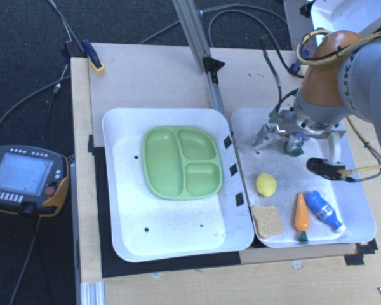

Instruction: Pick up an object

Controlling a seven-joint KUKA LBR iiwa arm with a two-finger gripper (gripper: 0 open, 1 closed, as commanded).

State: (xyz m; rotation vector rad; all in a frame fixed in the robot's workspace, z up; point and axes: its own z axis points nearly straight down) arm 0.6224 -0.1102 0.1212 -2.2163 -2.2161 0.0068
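Since jaws' state cannot be told under the wrist: gripper [280,134] over right bin [362,199], above lemon [266,185], toast [267,220], carrot [301,213], bottle [322,211]. Best to center on lemon, descend straight, clear of toast.

Grey KUKA arm [368,75] enters from the right edge and angles down toward the left. Orange band [327,68] sits just above the wrist, with yellow cabling looped over its top. Wrist points downward. Two-finger metal gripper [280,137] hangs below the band at the far-left end of the arm; silver hardware with a bit of teal trim visible. Black cylindrical part [324,168] juts out nearer the camera, below the wrist.
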